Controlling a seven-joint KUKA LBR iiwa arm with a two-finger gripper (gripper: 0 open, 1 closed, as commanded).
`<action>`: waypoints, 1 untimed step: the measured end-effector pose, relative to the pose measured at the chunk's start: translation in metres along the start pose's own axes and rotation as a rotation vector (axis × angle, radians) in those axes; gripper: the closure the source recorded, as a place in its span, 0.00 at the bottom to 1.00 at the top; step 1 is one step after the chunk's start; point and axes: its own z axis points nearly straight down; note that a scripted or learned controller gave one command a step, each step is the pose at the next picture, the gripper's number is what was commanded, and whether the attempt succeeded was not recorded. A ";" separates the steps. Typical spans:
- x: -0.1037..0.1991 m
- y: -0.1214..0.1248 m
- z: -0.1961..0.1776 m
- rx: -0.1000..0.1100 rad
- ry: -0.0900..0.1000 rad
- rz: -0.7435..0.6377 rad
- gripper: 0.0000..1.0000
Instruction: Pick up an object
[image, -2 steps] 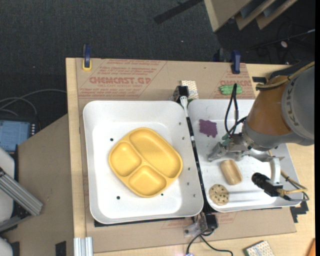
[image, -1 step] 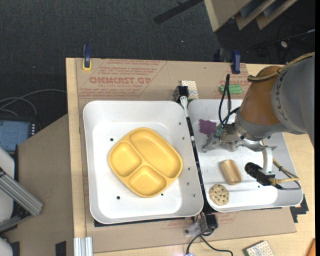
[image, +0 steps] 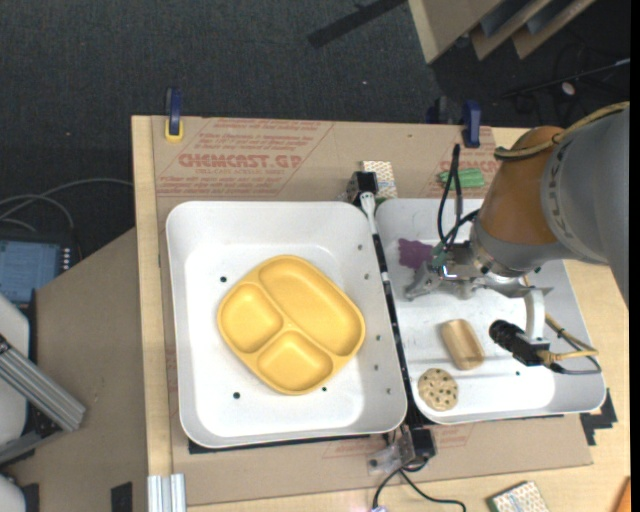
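Camera view, looking down at a slant on the bench. A brown cardboard sheet (image: 260, 160) with red lettering covers the bench top, and a blue clamp (image: 175, 112) sits at its far left corner. Two shallow white bins stand on it side by side, their inner rims touching.

The left white bin (image: 185, 330) holds one thing: a yellow plastic plate with three compartments (image: 290, 322), lying flat near the bin's middle and turned at an angle to the walls.

The right white bin (image: 505, 398) holds three smaller things. A small purple object (image: 412, 251), too small to make out its shape, lies in the far left part of the bin. A tan, short cylindrical block (image: 463, 343) lies nearer the middle. A round cookie with dark chips (image: 437, 388) lies flat by the near wall, just beside the tan block but apart from it.

The grey arm (image: 590, 190), with its orange band (image: 515, 195), reaches in from the right over the right bin. The two-finger gripper (image: 440, 275) is low in the far half of that bin, just beside the purple object and between it and the tan block. Whether the gripper is open or closed cannot be told, and whether it touches the purple object cannot be told either.
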 end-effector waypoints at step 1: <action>-0.002 0.022 0.000 -0.001 0.000 0.000 0.00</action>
